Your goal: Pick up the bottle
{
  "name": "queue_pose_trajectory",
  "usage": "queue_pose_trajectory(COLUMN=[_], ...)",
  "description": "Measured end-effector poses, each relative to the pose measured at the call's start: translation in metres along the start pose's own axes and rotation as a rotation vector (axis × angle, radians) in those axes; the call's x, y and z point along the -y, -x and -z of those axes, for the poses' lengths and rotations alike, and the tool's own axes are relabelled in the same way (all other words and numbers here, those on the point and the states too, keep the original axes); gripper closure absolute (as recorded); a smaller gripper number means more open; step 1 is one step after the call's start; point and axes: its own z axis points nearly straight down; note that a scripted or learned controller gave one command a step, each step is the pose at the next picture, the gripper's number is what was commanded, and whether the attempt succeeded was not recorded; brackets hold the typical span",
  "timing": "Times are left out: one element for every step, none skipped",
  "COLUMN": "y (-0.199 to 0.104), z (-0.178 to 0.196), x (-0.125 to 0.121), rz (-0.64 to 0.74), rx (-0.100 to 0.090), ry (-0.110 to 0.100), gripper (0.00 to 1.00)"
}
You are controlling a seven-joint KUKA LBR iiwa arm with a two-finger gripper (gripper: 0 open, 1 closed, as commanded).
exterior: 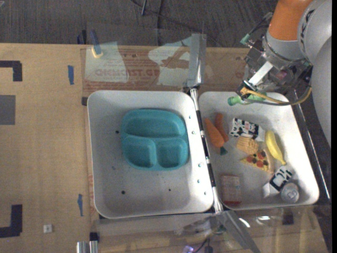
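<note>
Camera view from above the counter [47, 141], looking down at a slant on two shallow white bins side by side. The grey arm with its orange band [288, 20] comes in from the upper right. Its tool [246, 95] hangs over the far rim of the right bin [308, 157], near that bin's far left corner. Whether the tool is spread apart or closed together cannot be told from this angle. A thin green and yellow thing [256, 99] lies just beside the tool's tip; what it is, and whether the tool grips it, is unclear.

The bottle [285, 185] lies in the near right corner of the right bin, black and white with a silvery round end toward the bin's front edge. It is well apart from the tool, on the opposite side of the bin, with other items between them.

Those items are an orange carrot [214, 133] near the left wall, a small black-and-white patterned carton [245, 127], a piece of corn [247, 144], a yellow banana [274, 147], a pizza slice [258, 161] and a flat pinkish packet [230, 186] near the front.

The left bin [100, 167] holds a teal divided plate [155, 138].
</note>
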Motion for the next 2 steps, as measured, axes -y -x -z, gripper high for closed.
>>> queue_pose_trajectory(y=[-0.032, 0.039], z=[-0.002, -0.025], x=[0.06, 0.032], rz=[-0.207, -0.237], rx=[0.003, 0.003], ry=[-0.006, -0.006], gripper=[1.0, 1.0])
